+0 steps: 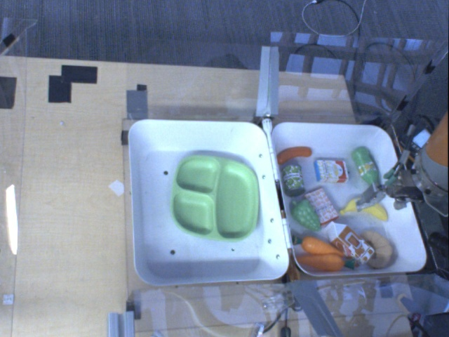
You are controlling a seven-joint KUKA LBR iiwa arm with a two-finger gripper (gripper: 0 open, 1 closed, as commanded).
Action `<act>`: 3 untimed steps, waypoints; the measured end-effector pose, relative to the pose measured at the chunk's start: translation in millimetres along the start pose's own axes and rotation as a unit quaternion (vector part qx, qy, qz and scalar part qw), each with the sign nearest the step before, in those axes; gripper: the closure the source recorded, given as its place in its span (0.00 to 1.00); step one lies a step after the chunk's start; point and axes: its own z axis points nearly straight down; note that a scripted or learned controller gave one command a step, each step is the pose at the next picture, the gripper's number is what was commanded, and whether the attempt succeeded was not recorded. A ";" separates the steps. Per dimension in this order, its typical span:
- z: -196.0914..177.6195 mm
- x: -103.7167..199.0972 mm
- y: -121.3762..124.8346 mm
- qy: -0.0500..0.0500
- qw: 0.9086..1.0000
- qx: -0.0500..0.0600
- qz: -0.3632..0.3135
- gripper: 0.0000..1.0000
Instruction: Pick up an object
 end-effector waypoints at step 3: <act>71.5 26.5 -11.2 0.000 0.998 0.000 0.064 0.00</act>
